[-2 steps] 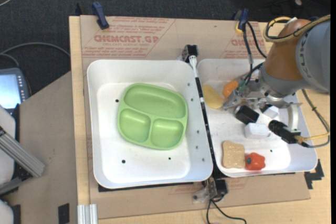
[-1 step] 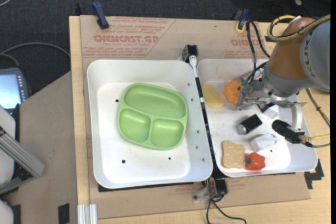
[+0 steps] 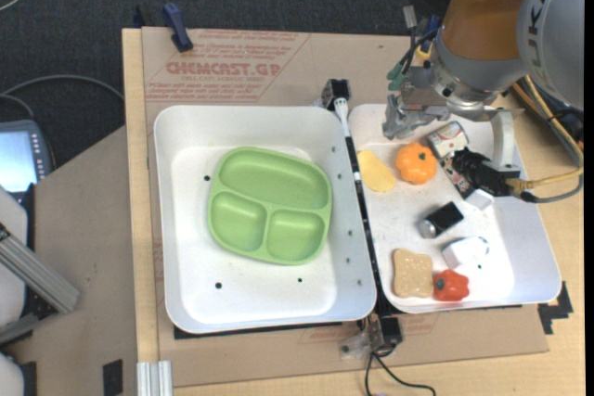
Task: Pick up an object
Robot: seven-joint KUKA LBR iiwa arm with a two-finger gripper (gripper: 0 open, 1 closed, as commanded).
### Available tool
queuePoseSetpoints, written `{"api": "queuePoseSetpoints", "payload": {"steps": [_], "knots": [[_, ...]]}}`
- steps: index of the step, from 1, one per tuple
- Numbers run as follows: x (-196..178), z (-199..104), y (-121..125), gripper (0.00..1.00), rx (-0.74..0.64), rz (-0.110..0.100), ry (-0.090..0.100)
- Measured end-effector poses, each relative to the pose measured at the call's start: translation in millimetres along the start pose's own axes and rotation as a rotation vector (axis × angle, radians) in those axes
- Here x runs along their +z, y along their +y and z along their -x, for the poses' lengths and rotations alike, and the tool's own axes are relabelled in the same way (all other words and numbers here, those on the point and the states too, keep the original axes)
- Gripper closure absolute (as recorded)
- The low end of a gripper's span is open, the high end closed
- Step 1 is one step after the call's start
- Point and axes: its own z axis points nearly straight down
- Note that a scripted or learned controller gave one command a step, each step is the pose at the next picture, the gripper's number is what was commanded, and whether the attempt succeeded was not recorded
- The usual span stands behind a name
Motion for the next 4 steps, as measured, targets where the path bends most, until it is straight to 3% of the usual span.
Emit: {"api": "queuePoseSetpoints", "payload": {"steps": [1,2,3,4], "knots": [[-2.4,-44.6,-71.4,1.0,0.006,-0.019,0.0],[31.0,-104.9,-99.0,1.0,0.004,-0.02,0.001],[-6.5,-196.1,-97.9,1.0,-0.001,-0.008,0.002],[53.2,-172.1,-24.8,1.0,0.012,-0.008,-0.001]]}}
